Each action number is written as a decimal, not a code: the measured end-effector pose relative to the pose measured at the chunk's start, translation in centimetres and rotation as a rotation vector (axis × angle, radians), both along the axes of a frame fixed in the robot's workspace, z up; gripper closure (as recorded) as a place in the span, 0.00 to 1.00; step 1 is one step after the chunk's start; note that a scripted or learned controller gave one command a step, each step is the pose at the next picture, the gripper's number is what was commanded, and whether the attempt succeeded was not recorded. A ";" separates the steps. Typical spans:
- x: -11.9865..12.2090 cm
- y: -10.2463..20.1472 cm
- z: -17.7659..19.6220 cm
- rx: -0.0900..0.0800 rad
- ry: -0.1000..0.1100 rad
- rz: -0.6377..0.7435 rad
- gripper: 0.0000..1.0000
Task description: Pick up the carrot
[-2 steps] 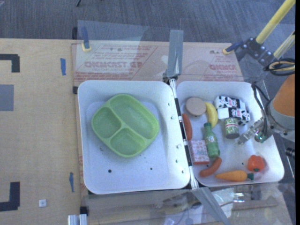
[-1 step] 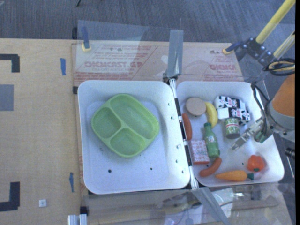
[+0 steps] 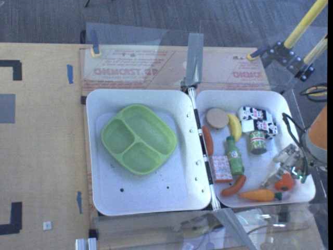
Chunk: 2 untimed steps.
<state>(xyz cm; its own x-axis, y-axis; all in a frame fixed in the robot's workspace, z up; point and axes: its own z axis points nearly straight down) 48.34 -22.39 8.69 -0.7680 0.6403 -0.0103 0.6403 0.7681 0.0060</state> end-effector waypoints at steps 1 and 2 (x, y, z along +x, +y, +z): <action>-0.1 0.0 0.7 0.003 0.003 -0.001 1.00; 2.7 5.4 10.2 0.003 0.014 -0.013 1.00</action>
